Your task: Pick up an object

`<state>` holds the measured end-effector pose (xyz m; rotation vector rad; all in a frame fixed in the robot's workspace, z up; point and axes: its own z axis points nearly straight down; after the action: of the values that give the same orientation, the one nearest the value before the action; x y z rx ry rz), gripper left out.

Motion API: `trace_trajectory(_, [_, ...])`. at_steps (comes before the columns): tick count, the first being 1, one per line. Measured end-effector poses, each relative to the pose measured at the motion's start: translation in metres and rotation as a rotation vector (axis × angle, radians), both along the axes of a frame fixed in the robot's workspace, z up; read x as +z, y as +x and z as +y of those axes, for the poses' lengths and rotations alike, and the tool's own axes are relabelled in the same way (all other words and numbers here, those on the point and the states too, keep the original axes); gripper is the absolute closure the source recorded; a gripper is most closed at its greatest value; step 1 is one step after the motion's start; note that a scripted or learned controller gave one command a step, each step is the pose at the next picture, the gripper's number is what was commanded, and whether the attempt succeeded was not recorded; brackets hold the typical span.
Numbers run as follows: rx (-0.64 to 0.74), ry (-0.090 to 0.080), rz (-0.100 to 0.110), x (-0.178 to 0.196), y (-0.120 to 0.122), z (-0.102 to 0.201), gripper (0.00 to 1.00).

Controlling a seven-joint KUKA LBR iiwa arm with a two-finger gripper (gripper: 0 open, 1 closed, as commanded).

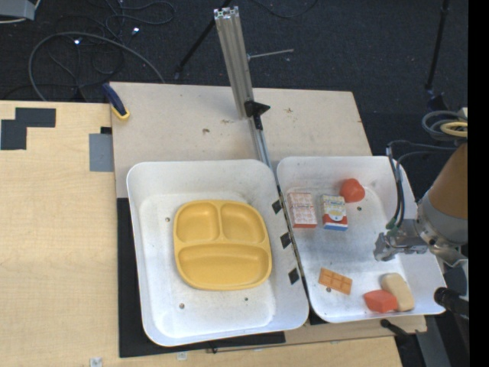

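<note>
Gripper (391, 247) hovers at the right bin's (359, 306) right edge, finger state impossible to tell, and the nearest candidate, the tan bread-like piece (399, 290), lies just below it beside the red piece (380, 301).

Room around me: dark carpeted floor (328, 29) up top, black cables (84, 48) looping across it — more coiled at the right (447, 121). My desk (306, 125) is a pale board with a few small holes and scuffs. An aluminium extrusion post (235, 60) rises at a slant from its middle, black bracket (256, 110) at the base. Blue-and-yellow tool (116, 102) lies at the desk's back-left corner. To the left, a light wood surface (53, 235) with dark and grey rectangular patches (99, 151). Lighting is even — soft shadows only.
</note>
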<state>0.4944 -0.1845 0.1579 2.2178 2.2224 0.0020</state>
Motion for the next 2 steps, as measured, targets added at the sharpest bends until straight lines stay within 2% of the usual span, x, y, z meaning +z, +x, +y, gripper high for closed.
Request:
trace_trajectory(1, [0.000, -0.001, -0.001, 0.053, 0.001, -0.001, 1.00])
trace_trajectory(2, [0.004, 0.002, 0.003, 0.065, 0.021, 0.052, 1.00])
